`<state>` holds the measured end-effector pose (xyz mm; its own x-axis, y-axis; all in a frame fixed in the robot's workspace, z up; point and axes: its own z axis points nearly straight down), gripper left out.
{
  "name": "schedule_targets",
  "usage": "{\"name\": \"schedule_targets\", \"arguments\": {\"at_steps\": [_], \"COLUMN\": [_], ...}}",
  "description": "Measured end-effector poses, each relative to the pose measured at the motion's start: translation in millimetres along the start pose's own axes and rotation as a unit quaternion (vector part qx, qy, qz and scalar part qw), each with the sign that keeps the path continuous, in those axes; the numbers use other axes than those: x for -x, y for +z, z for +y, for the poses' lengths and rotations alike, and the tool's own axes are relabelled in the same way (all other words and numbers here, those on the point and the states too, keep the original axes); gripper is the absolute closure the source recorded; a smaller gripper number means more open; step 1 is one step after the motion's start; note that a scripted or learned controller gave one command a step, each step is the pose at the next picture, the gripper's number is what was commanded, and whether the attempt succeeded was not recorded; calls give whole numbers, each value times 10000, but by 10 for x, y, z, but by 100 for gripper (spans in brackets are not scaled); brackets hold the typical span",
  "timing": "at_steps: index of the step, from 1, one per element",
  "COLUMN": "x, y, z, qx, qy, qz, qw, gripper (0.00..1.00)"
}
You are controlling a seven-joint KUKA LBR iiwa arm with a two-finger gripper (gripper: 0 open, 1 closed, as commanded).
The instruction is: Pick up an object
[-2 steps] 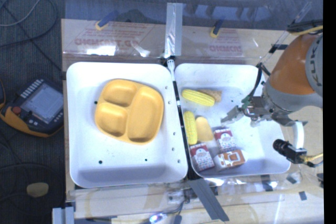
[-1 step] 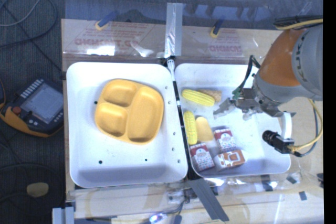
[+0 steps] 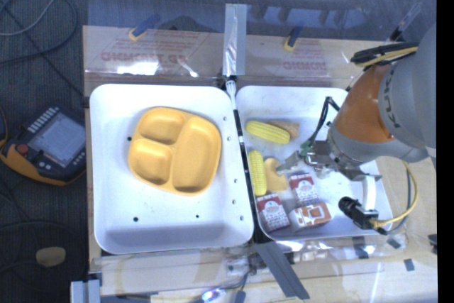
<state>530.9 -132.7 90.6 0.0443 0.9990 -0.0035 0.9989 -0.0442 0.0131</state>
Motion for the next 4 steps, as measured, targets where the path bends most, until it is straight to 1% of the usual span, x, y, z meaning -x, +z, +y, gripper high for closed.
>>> {"name": "schedule_targets", "arguments": {"at_steps": [1, 2, 3, 4], "x": [-334, -26, -48, -583], "y": [-379, -13, -93, -1233], "z": [-27, -290, -267, -268], "qx": [-95, 5, 12, -93], "qy": [-85, -111, -130, 901], "qz": [26, 37, 52, -6], "qw": [9999, 9999, 9999, 9959], "gripper": [0, 0, 100, 100]}}
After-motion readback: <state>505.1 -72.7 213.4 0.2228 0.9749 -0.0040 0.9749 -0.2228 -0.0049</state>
